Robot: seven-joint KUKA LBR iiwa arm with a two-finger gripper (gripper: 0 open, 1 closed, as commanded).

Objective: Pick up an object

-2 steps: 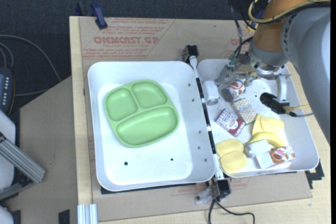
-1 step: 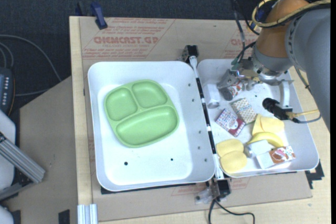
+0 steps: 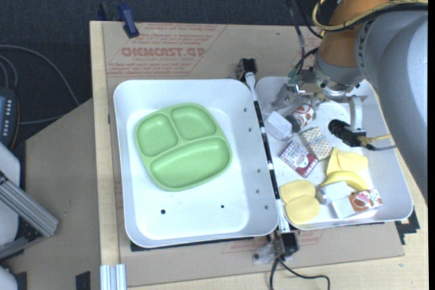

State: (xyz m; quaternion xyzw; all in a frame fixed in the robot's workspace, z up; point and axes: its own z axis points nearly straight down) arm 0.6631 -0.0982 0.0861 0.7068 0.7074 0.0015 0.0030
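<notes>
While the arm [image 3: 380,30] reaches from the right over the far end of the right bin [image 3: 401,204], its gripper [image 3: 299,95] sits low among the clutter there, and I cannot tell whether it is open or closed. Just beside it lie a small white block [image 3: 278,125], patterned packets [image 3: 306,146] and yellow pieces [image 3: 300,200]. A green divided plate [image 3: 182,145] lies in the left bin [image 3: 136,214].

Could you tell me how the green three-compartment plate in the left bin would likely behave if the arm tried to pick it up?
The green three-compartment plastic plate looks moulded, so probably stiff and light. It lies flat on the left white bin, with a low rounded rim, so fingers may slip off. It seems unlikely to roll or tip.
</notes>
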